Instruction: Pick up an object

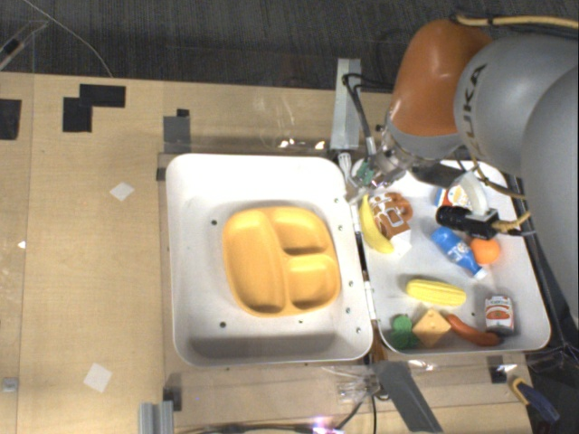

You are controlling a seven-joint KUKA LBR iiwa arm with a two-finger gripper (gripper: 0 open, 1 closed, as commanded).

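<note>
From my feed, the arm (507,89) reaches in from the right of the view and carries the claw (367,172) down at the far inner corner of the right bin (523,280), right by the wall it shares with the left bin (194,242). The claw is small and cluttered in this view, and I cannot tell whether it is open or closed. I see nothing gripped in it.

The nearest pick candidates lie just on the near side of the claw: a banana (373,233) lying along the bin's inner wall, and a brown pastry-like toy (394,213) resting against it. Neither looks to be touching the claw.

Further from the claw, toward the right of the view, a pale item (463,193) I cannot identify lies by the far wall. A blue bottle (455,250) lies tilted next to an orange ball (488,252). Nearer the camera than those is a corn cob (436,291) lying crosswise.

Well apart from the claw, along the bin's near wall, are a green piece (403,331), a cheese wedge (433,327) touching it, a reddish sausage (472,332) and a small can (498,314).

On the claw's other side, the left bin holds a yellow divided tray (276,260) sitting flat in its middle. Both bins rest on the pale wooden tabletop (90,269).
</note>
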